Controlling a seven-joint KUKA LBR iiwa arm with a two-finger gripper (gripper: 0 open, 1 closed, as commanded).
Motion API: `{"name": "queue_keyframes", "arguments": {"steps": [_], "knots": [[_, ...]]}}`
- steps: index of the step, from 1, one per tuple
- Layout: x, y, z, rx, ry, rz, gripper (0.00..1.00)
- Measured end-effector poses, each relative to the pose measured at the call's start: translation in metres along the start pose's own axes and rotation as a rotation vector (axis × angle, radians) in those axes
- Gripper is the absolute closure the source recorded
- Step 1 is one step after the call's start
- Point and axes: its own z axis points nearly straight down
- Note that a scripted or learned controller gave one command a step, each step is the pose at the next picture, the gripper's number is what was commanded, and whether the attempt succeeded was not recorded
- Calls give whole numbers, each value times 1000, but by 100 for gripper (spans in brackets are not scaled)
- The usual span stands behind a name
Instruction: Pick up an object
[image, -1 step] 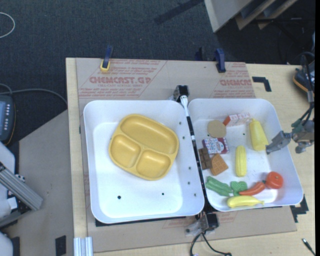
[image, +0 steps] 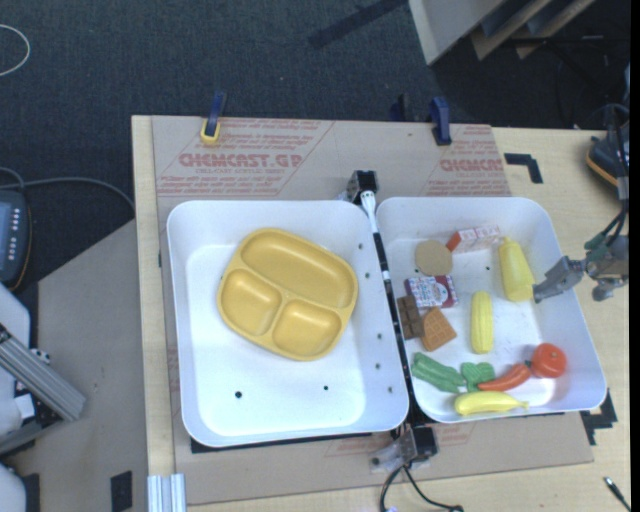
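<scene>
I see the gripper (image: 572, 280) at the right bin's (image: 572, 330) right rim, near the corn (image: 515, 270); nothing sits between its fingers, and I can't tell how wide they are. Toys fill the right bin: tomato (image: 549, 359), chili (image: 508, 378), banana (image: 487, 403), green pepper (image: 437, 374), a second corn (image: 481, 321), cookie (image: 433, 257), cracker (image: 438, 329). The left bin (image: 200, 400) holds a yellow tray (image: 288, 293).

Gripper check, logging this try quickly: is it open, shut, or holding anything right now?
Two-finger gripper: at the right rim of the right shallow white bin, nothing seen between its fingers; open or shut cannot be told.
</scene>
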Motion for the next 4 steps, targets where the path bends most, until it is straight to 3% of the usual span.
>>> {"name": "queue_keyframes", "arguments": {"steps": [2,3,4], "knots": [[6,11,115,7,3,0,0],[7,15,160,-6,6,-1,0],[5,17,145,-16,-2,0,100]]}}
